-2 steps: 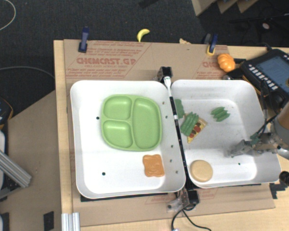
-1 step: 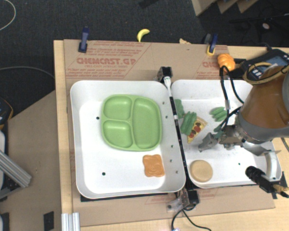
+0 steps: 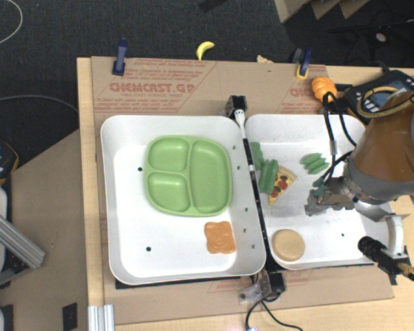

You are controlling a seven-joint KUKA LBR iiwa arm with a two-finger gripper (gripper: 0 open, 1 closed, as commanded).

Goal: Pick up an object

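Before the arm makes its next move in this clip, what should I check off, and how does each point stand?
1. Gripper is over a bin: ok, it hangs above the right bin.
2. Something between its fingers: cannot tell, the wrist hides them.
3. Targets within the right bin: ok, pizza slice, green beans, a green piece and a round tan cookie lie there.
4. Gripper centred on one target: not ok, it sits between them, over bare floor.
5. Left bin items undisturbed: ok, green divided plate and orange waffle lie flat.
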